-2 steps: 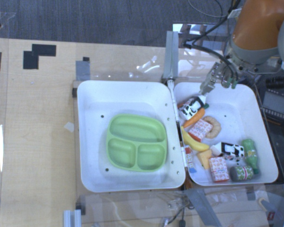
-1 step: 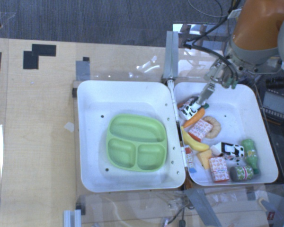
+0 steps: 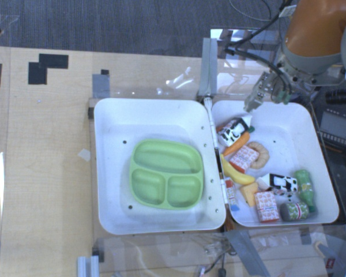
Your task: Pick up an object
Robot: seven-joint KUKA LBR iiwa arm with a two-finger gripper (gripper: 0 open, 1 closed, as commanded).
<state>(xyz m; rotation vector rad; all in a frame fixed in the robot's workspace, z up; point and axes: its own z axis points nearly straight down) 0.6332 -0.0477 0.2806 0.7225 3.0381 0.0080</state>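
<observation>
Just below the jaws (image 3: pixel 255 101), which hung over the far edge of the right bin (image 3: pixel 326 172), a black-and-white cow toy (image 3: pixel 235 131) was seen lying nearest, its long axis slanted. Whether the jaws were apart could not be told; nothing was seen held.

The wooden bench (image 3: pixel 40 154) bears two white bins (image 3: pixel 109 212).

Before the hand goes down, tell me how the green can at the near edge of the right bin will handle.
The green can lies on its side, so a push would probably roll it. It looks rigid and smooth, so likely slippery. The red carton and green bottle crowd it, perhaps blocking the hand.
</observation>
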